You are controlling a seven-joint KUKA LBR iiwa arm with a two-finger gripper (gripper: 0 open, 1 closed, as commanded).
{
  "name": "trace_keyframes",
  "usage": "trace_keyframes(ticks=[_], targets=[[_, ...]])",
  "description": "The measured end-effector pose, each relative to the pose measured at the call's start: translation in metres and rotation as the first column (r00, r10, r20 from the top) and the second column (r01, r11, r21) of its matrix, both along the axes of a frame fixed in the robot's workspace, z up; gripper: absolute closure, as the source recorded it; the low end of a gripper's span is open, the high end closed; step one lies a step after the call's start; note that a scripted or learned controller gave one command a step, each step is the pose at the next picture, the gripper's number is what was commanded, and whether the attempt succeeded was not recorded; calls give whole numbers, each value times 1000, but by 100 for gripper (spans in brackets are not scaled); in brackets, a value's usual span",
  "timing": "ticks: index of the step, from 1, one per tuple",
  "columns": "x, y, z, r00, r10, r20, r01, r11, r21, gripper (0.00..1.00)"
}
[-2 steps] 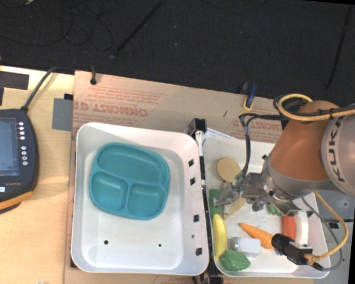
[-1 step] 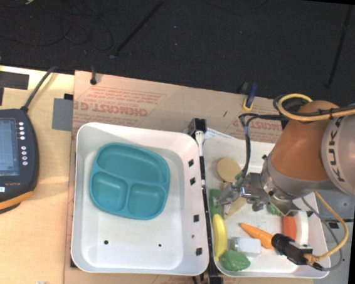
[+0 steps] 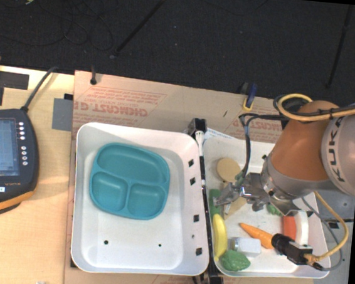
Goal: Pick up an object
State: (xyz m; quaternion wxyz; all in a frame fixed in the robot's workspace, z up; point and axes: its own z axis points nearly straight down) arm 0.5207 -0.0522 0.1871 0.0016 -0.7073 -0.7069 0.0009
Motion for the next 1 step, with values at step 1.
trace_keyframes(ticks=[1], targets=[[0,0,0,1000,0,0,0,1000,0,0]])
